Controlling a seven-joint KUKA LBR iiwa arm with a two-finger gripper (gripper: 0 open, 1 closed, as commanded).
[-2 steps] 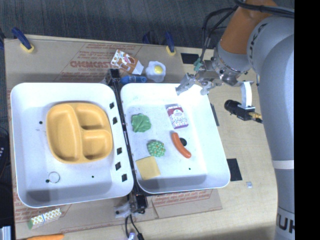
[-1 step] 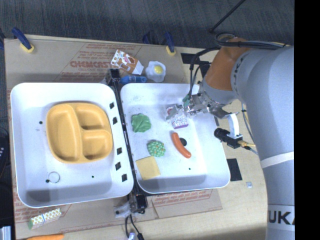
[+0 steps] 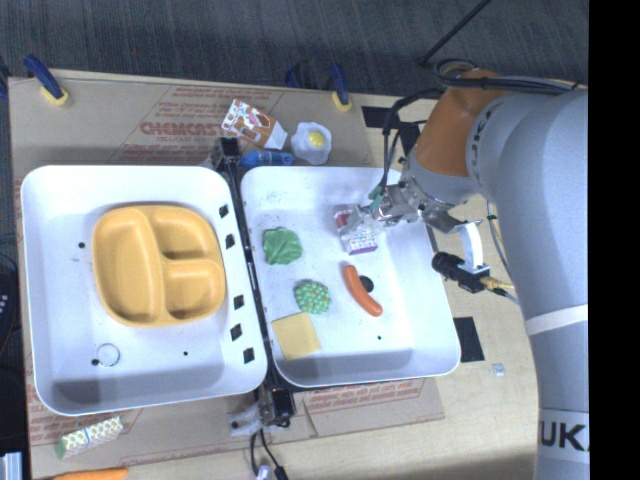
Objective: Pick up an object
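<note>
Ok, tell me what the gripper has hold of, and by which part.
Cannot be told. The gripper sits over a small pinkish packet in the right bin, but the view is too blurred to show the packet between its fingers.

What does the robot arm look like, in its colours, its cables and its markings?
The arm is a thick, rounded grey body with an orange band above the wrist. Thin black cables loop beside that band. Black letters "UK" mark its lower part.
</note>
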